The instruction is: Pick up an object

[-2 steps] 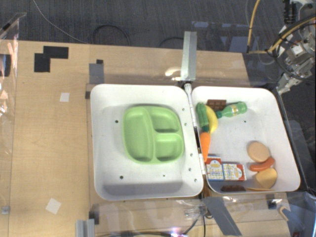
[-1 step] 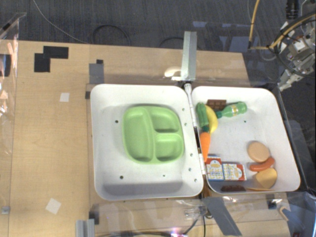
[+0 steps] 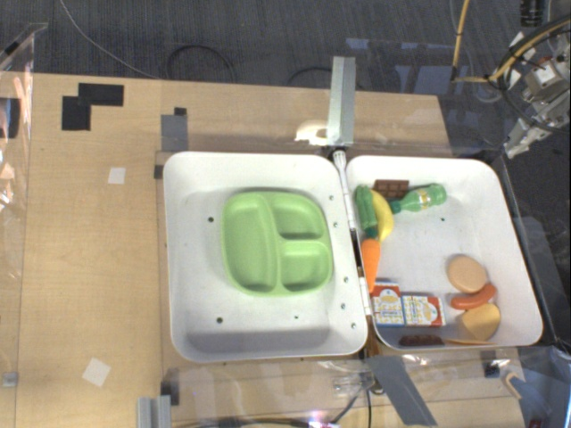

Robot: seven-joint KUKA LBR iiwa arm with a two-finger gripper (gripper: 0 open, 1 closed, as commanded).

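The right bin (image 3: 500, 194) holds several toy foods. A green bottle (image 3: 417, 200), a yellow banana (image 3: 383, 217), a green cucumber (image 3: 366, 210) and an orange carrot (image 3: 369, 261) lie along its left side, with a small brown bar (image 3: 391, 187) at the back. A red and white carton (image 3: 406, 308) lies at the front. A round bun (image 3: 467, 274), a red sausage (image 3: 472, 297) and an orange-yellow piece (image 3: 480, 321) sit at the front right. My gripper (image 3: 533, 119) hangs high beyond the bin's back right corner, apart from everything.
The left bin (image 3: 196, 239) holds a green divided plate (image 3: 275, 242). A metal post (image 3: 342, 101) stands behind the seam between the bins. Cables (image 3: 464, 25) hang near the arm at the top right. A dark flat bar (image 3: 419, 339) lies at the right bin's front edge.
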